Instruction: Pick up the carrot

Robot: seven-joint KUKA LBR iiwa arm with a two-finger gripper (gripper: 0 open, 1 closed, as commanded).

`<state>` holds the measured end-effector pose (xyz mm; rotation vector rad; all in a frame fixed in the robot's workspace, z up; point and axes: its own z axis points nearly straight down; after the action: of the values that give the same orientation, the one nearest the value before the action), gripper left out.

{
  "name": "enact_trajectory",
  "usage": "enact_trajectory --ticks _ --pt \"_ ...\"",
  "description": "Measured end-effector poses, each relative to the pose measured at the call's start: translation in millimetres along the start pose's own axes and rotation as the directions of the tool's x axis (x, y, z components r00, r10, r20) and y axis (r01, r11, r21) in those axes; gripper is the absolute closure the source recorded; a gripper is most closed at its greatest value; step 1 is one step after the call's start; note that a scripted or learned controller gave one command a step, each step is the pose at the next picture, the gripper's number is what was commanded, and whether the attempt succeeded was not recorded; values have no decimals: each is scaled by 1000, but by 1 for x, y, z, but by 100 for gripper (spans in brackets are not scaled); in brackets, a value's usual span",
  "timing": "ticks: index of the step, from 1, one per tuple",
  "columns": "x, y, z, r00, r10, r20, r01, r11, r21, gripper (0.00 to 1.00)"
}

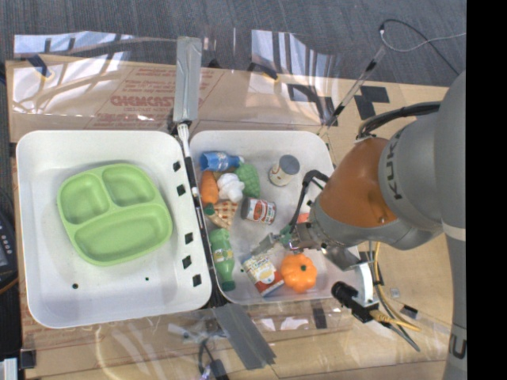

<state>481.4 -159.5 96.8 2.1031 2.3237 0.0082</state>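
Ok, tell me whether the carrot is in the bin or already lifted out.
In. The carrot lies in the right bin against its left wall, beside the waffle; the pincer is apart from it.

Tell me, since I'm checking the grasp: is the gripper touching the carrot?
Apart. The camera view shows the gripper low in the right bin, with the red can lying between it and the carrot.

Smooth white plastic bins (32, 212), a matt green plastic tray (115, 212), glossy plastic toy foods including the carrot (208, 189), brown cardboard worktop (103, 101) under shiny tape.
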Motion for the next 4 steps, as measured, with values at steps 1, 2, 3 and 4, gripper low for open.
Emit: enact_trajectory --ticks 1,2,3,4 --pt "0 -3 -109 981 196 1 -196 981 10 0" --pt "13 -3 -80 990 143 -2 -143 990 14 0" --pt "54 2 2 992 122 12 -122 993 -1 0" --pt "56 18 4 975 221 13 -221 975 6 0"
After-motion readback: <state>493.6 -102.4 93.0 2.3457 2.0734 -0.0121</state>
